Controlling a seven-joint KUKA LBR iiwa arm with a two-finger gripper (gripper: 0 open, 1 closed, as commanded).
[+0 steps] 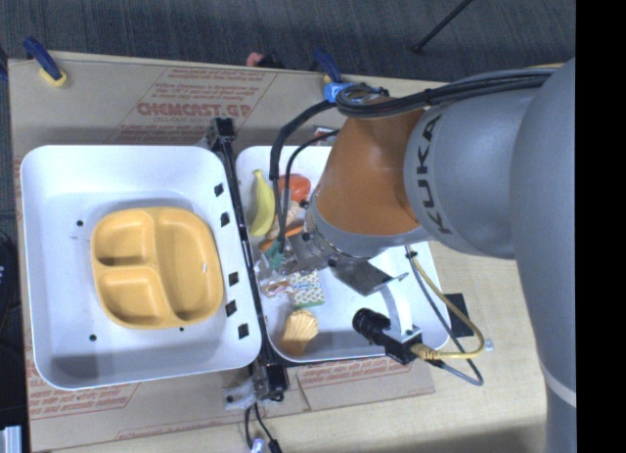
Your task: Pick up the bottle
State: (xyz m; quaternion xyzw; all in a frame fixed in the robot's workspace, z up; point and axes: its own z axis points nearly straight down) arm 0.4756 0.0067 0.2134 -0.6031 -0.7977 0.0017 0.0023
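The grey and orange arm (391,187) reaches in from the right and hangs low over the right bin (337,348). It covers most of that bin. My gripper (292,256) points down at the bin's left side, into a clutter of small colourful things (293,287). I cannot pick out a bottle with certainty; it may lie in that clutter or under the arm. Nothing shows as held.
A yellow banana (262,203) and a red thing (294,188) lie at the back left of the right bin. A pale yellow ridged thing (300,329) lies near its front wall. The left bin (59,177) holds a yellow divided plate (156,265).
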